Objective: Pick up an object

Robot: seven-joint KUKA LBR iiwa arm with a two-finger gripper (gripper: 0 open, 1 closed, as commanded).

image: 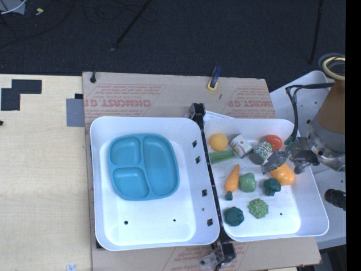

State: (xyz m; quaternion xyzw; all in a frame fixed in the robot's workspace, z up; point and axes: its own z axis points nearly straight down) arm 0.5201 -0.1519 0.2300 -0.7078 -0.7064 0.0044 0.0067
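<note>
The grey two-finger gripper [280,161] hangs low over the right side of the shallow white right-hand bin [307,222]; whether it is spread or closed cannot be told, and nothing shows clamped in it. Touching or just under it lies the rounded orange plastic fruit [284,175], the likeliest target, slightly toward the bin's near edge. A red toy tomato [273,141] and a small labelled can [262,150] crowd its far side. The bin's right wall is near; open floor lies nearer the front.

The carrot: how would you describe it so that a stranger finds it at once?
Look in the right bin, beside the bin holding the blue plate. Near its left wall lies the carrot: the one long, tapered orange piece, below the yellow ball.
</note>
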